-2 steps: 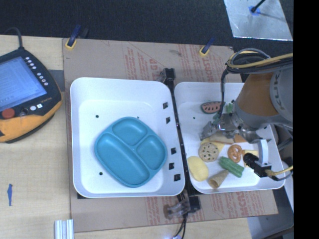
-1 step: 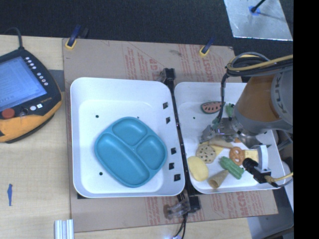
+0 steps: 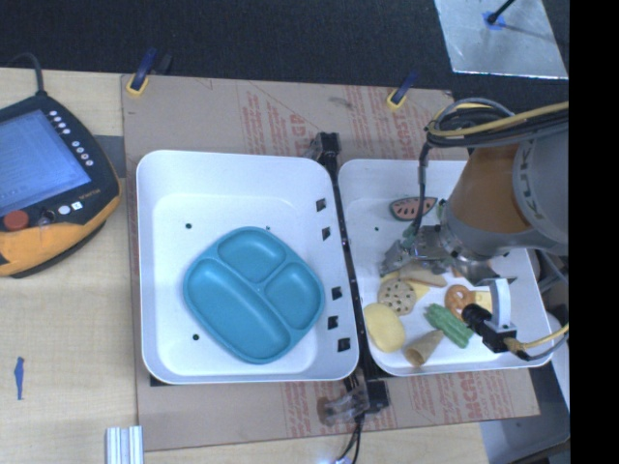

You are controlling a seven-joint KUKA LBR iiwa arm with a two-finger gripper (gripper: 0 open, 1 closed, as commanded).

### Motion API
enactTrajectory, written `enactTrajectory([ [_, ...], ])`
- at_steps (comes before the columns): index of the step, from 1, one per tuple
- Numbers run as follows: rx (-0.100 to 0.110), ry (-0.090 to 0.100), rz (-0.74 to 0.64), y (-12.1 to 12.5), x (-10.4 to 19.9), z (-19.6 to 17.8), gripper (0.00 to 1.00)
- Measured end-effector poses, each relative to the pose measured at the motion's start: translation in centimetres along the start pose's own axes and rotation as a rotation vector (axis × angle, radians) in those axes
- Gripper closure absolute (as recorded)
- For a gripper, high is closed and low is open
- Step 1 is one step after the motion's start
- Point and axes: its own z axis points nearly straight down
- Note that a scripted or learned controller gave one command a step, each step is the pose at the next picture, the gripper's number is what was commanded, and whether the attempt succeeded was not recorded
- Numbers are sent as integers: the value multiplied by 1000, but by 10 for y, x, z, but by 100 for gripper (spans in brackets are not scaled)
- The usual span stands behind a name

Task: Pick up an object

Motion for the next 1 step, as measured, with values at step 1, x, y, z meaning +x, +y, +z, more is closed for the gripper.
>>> enactTrajectory([
  [1, -2, 2, 1, -3, 1, 0, 0],
])
